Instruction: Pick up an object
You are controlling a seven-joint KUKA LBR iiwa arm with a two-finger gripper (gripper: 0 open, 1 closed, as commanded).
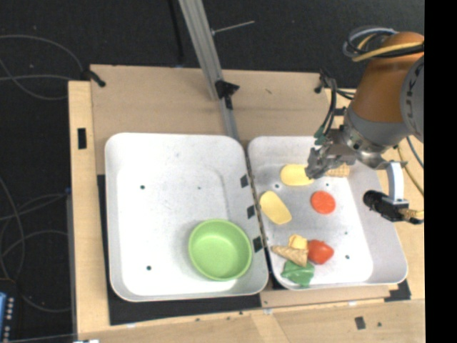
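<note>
My gripper hangs over the back of the right bin, just right of a pale yellow oval piece that it touches or nearly touches. A second yellow piece lies near the bin's left wall. An orange-red round piece sits in the middle. At the front lie a red piece, a tan cone-like piece and a green piece. A small tan thing shows just right of the gripper.
The left bin holds a green bowl at its front right. A grey metal post slants up from between the bins at the back.
</note>
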